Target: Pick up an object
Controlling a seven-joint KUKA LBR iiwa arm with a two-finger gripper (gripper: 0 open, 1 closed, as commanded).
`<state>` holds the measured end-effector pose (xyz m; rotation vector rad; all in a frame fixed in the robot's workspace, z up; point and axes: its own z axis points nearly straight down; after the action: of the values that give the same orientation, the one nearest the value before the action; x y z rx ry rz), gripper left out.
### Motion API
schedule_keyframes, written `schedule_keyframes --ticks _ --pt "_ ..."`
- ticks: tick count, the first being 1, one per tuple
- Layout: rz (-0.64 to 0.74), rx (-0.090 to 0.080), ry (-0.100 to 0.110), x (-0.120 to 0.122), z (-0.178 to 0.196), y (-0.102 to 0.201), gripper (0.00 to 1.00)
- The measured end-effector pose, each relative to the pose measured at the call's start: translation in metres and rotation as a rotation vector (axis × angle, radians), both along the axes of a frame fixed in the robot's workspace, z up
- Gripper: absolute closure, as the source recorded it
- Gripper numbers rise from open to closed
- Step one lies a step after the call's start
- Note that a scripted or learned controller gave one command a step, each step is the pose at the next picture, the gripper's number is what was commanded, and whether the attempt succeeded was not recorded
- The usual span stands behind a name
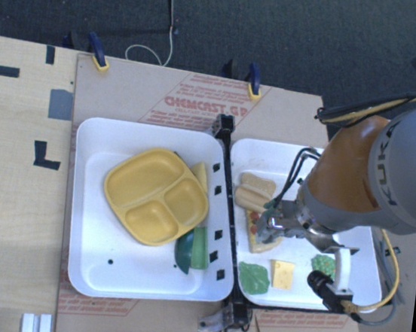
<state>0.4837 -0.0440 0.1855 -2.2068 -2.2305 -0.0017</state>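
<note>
Brown cardboard (200, 107) covers the bench under my two shallow white bins. My grey and orange arm (359, 174) reaches over the right bin (271, 151); whether my claw (270, 226) is spread or pinching I cannot tell.

The left bin (88, 184) holds a yellow divided plastic tray (154, 196) and a green cup (192, 249). Beneath my claw lies a pizza slice toy (259, 240), just beside a tan bread roll (254, 192).

Near are a green leaf piece (254, 278) and yellow cheese square (282, 274). Crowding risks a glancing grip.
</note>
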Motion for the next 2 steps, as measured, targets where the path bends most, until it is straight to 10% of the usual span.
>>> schedule_keyframes --ticks 1,2 --pt "-0.009 -0.003 0.005 -0.001 -0.003 -0.006 0.0" --pt "-0.013 -0.004 0.004 -0.001 -0.003 -0.039 0.0"
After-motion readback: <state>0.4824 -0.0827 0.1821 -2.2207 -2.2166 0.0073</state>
